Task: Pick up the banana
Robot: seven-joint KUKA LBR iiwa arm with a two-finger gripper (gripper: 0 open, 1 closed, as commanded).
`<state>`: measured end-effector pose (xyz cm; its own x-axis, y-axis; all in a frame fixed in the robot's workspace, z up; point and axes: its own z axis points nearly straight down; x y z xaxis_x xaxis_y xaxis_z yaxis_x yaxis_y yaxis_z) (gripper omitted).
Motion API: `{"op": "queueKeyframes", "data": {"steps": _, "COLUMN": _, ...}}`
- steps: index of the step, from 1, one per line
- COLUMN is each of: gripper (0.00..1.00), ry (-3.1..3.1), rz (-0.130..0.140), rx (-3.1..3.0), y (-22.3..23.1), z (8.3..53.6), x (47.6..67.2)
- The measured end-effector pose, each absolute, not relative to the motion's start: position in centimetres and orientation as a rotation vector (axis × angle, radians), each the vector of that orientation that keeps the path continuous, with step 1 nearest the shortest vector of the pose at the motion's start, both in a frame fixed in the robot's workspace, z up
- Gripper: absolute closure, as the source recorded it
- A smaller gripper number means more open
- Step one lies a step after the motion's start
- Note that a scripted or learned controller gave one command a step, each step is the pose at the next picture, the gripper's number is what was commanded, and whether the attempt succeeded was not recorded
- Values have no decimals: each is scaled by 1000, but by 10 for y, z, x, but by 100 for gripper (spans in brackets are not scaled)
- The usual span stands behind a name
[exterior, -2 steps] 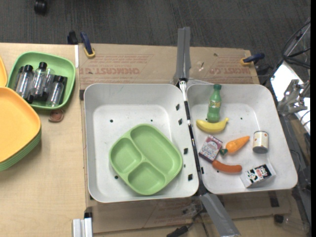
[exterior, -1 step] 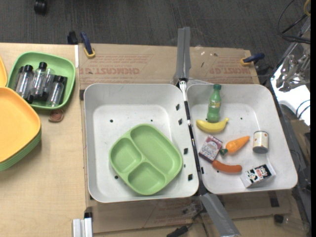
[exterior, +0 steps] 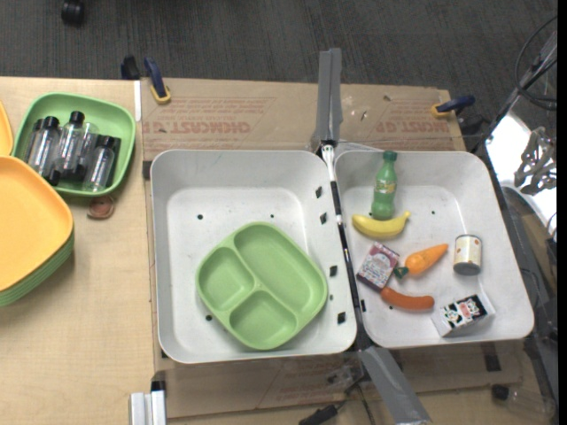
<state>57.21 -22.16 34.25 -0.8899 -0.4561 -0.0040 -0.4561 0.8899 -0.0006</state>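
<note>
The banana (exterior: 381, 226) lies in the right bin (exterior: 507, 237), in its upper left part, near the wall that this bin shares with the left bin (exterior: 177, 237). It lies flat, curved, with both ends turned up toward the far side. A green bottle (exterior: 384, 184) is just behind it, and the bottom of the bottle seems to touch the middle of the banana.

In front of the banana, a little apart, there is a small pink box (exterior: 378, 266). A carrot (exterior: 423, 259) lies just beside this box, with its green end toward it. A small can (exterior: 467, 253) is near the thin end of the carrot. Closer to the front wall lies a red sausage (exterior: 408, 300), and beside it a black and white carton (exterior: 463, 314).

The left bin holds a green tray (exterior: 260, 283) with three sections, set at a slant.

On the surface (exterior: 80, 343), well apart from the bins, a green dish (exterior: 75, 144) holds some dark bottles, and orange plates (exterior: 31, 228) are stacked near it.

Whether the hand is open or closed, I cannot tell.
</note>
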Motion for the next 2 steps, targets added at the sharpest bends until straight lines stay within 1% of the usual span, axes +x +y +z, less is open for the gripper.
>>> {"op": "queueKeyframes", "data": {"steps": 1, "gripper": 100, "ry": 2911, "rz": 3, "rx": -1176, "y": -222, "z": 331, "x": 489}}
{"op": "queueKeyframes", "data": {"steps": 2, "gripper": 100, "ry": 2804, "rz": 1, "rx": -1406, "y": -220, "z": 311, "x": 599}}
